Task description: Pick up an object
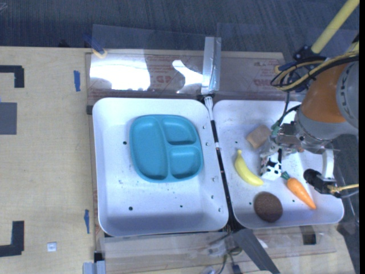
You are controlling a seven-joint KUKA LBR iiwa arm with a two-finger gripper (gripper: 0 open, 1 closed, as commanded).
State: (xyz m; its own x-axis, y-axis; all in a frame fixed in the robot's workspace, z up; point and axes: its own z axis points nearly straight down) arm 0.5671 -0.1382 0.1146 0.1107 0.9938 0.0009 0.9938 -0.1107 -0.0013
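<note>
Gripper [272, 153] hangs low over my right bin [228, 170], just above the black-and-white toy [272, 169]. I cannot tell its state. Beside that toy lie banana [247, 170] and carrot [300, 192].

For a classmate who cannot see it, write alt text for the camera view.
The arm's gripper hangs low over the right bin, above a black-and-white toy that lies among a banana, a carrot, a tan block and a brown ball. The left bin holds a blue divided plate.
</note>
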